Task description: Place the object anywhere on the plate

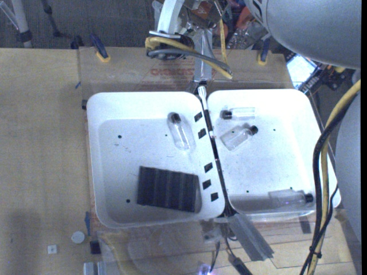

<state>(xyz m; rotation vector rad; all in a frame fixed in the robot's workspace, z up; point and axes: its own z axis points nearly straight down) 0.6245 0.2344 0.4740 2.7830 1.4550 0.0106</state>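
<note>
Clear vials were observed in both bins: one (179,130) in the left bin (103,153) above the dark ribbed plate (167,189), three (238,137) (238,114) (289,198) in the right bin (304,148). The grey arm (309,16) was recorded overhead; jaw state could not be told.

Bench (40,130): light wood top. Bears two shallow white bins side by side, touching along their inner rims: left bin (97,153), right bin (307,130). Small round grey disc (77,237) and tiny square piece (52,248) lie near front left corner.
</note>
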